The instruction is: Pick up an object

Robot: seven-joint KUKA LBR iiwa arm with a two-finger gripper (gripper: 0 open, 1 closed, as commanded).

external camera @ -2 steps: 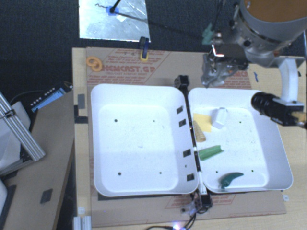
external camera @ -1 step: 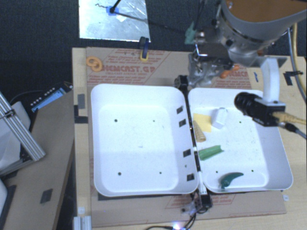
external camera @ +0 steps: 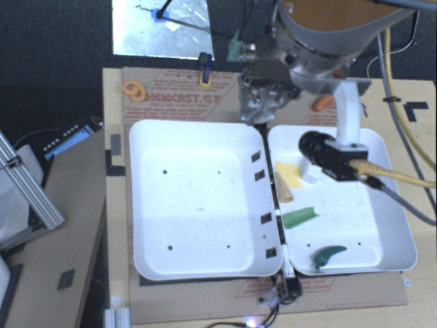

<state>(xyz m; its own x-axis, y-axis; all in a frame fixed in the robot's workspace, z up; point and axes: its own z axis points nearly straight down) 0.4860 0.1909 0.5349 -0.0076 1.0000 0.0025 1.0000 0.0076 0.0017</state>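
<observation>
- Grey arm with orange band [external camera: 341,5] reaching in from the far right, bulking over the far edge of the right bin [external camera: 399,210].
- Pincer [external camera: 261,111] hanging at the far end of the seam between the two bins, just above the rims; open or closed, cannot tell from this angle, and nothing seen held in it.
- Black cylinder [external camera: 326,154] on a white bracket, with a yellow cable, hovering over the far part of the right bin.
- Lying in the right bin, all on its left half: a yellow wedge [external camera: 289,176] near the black cylinder, a small white block [external camera: 311,175] touching its right side, and a tan ridged piece [external camera: 283,193] just nearer against the dividing rim.
- Nearer still, a green pod-like piece [external camera: 298,217] slanting out from the rim, apart from the others.
- Closest to the near edge, a curved teal piece [external camera: 328,254], well apart from the pincer.
- Left bin [external camera: 198,130] sitting beside the right one, rims touching.
- Both bins resting on a printed cardboard sheet [external camera: 177,100] on the surface [external camera: 423,135].
- On the cardboard beyond the bins: an orange ring [external camera: 134,91] at far left and a yellow-and-blue clamp [external camera: 205,70] near the middle.
</observation>
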